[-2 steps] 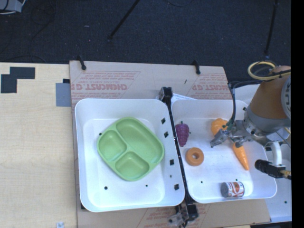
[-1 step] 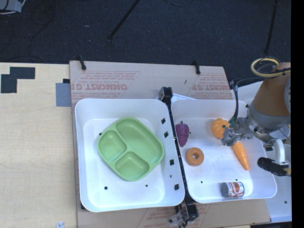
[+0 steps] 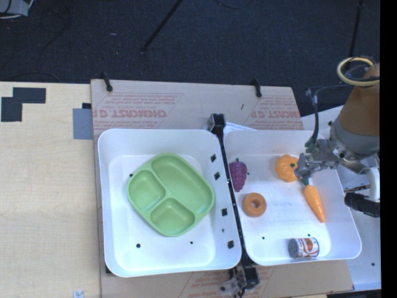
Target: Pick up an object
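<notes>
Two shallow white plastic bins sat side by side on the bench, the left bin (image 3: 118, 160) and the right bin (image 3: 347, 241) meeting at a dark clipped divider. The grey arm with its orange band (image 3: 360, 113) came in over the right bin's right rim, and its gripper (image 3: 305, 171) stood low just beside a round orange toy fruit (image 3: 286, 167), with a toy orange carrot (image 3: 314, 202) directly below; whether it was spread or pinching could not be told. A pale green three-compartment plate (image 3: 170, 194) filled the middle of the left bin, leaving bare floor along the walls. In the right bin, a purple grape bunch (image 3: 237, 174) lay against the divider, a brown ring doughnut (image 3: 254, 204) near the open centre, and a small tin can (image 3: 303, 247) on its side near the front wall.
</notes>
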{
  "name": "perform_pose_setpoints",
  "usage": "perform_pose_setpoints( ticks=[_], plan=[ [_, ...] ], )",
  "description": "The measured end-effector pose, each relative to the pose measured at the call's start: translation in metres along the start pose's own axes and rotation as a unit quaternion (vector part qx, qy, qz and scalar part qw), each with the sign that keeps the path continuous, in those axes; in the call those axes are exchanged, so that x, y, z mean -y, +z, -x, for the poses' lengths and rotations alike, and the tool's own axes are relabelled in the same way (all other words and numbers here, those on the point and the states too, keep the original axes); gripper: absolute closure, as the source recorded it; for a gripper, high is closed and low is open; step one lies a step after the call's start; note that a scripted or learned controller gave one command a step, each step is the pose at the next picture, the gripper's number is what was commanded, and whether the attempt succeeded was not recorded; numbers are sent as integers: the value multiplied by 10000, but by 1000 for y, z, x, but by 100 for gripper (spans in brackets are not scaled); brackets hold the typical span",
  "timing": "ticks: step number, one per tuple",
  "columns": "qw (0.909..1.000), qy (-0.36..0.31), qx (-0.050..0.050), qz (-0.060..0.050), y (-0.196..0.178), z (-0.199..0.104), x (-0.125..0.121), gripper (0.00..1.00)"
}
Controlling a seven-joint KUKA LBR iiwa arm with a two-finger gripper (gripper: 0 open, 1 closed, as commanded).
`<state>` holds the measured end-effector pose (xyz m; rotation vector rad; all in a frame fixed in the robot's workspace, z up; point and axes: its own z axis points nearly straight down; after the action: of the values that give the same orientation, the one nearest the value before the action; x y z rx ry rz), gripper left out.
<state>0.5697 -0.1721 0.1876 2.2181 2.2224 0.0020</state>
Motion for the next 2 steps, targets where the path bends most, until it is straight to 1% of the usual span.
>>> perform_pose_setpoints(
  ticks=[1,2],
  plan=[
    [10000,3,-2,-11,-20,1,0,100],
    [10000,-12,-16,-28,-14,-54,-6,100]
  ],
)
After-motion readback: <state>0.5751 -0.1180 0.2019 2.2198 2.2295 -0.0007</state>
